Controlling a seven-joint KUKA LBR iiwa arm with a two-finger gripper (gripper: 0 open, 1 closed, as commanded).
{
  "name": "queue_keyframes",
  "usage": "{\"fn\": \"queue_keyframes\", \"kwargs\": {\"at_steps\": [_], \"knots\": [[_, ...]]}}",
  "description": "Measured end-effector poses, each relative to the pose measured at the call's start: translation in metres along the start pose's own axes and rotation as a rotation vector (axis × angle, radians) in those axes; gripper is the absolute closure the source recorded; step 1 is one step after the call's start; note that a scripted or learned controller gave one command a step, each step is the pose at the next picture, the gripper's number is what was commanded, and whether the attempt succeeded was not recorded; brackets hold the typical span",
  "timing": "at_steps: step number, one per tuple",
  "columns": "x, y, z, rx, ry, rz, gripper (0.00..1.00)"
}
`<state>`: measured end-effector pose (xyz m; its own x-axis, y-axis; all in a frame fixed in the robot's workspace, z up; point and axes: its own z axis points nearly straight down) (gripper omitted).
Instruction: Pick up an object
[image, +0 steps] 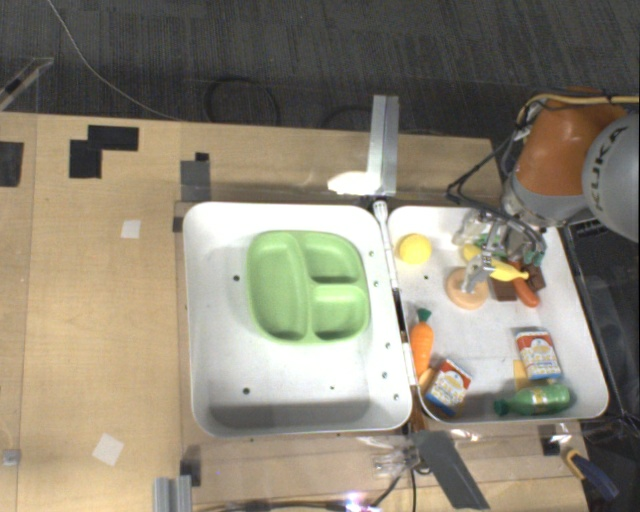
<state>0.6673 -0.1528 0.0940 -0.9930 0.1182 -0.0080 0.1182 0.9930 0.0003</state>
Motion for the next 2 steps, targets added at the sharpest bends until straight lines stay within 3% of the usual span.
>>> {"fn": "queue_keyframes", "kwargs": {"at_steps": [1, 2], "knots": [[0.052, -0.037, -0.024, 0.001, -0.002, 0.249, 0.0], [0.022, 0.004, -0.003, -0.002, -0.018, 0.348, 0.0]]}}
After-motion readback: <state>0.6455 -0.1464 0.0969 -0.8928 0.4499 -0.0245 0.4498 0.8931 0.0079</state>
